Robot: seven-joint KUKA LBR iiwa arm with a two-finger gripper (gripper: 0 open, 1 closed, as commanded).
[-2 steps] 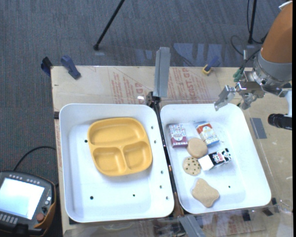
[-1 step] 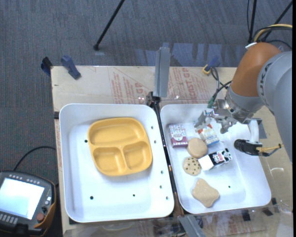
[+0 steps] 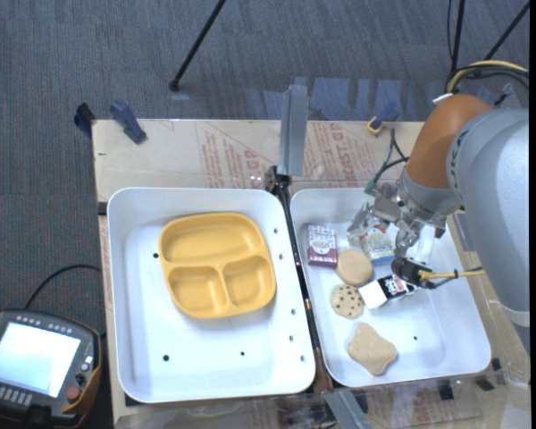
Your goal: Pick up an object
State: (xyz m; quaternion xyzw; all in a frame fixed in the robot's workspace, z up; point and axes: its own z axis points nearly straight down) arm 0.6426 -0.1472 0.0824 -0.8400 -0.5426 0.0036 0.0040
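- Our arm hangs low over the back of the right bin. Honestly, we can't tell from up here whether the jaws are wide or narrow.
- The candidates all sit in that bin: a small purple box near the left wall, a round tan biscuit right beside it, a chocolate-chip cookie nearer the front, and a bread slice at the front.
- The left bin holds a yellow plate.
- We'd go for the biscuit, since it's closest to the wrist. Centre over it, drop straight down, stay clear of the box, and close only once the jaws straddle it.
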